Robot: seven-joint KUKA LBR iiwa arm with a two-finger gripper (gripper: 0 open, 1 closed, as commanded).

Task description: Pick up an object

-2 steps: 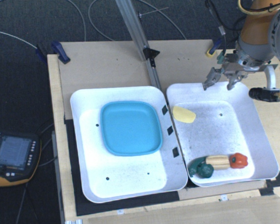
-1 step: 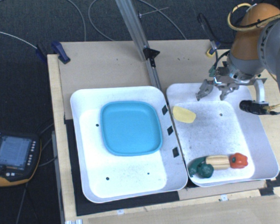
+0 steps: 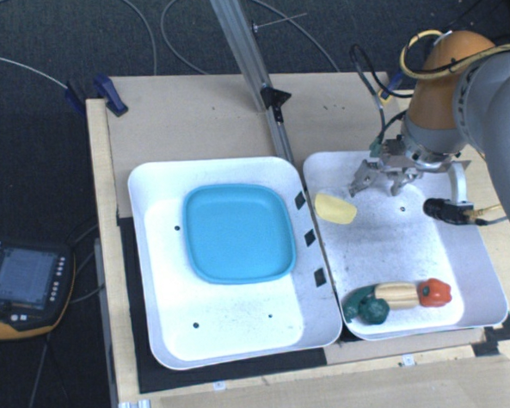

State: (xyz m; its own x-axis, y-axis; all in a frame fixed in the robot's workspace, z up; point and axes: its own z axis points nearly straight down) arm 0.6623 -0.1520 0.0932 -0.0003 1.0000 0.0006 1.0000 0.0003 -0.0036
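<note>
The gripper (image 3: 383, 181) hangs over the right bin (image 3: 465, 255), fingers spread and holding nothing, just beside the yellow piece (image 3: 335, 209); probably the nearest pick

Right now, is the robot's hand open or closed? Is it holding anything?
Hand: open, fingers spread over the right bin, holding nothing. The yellow piece lies apart from it.

A handheld control pendant (image 3: 23, 286) lies on dark carpet (image 3: 36, 152) among thin cables (image 3: 154, 28).
</note>
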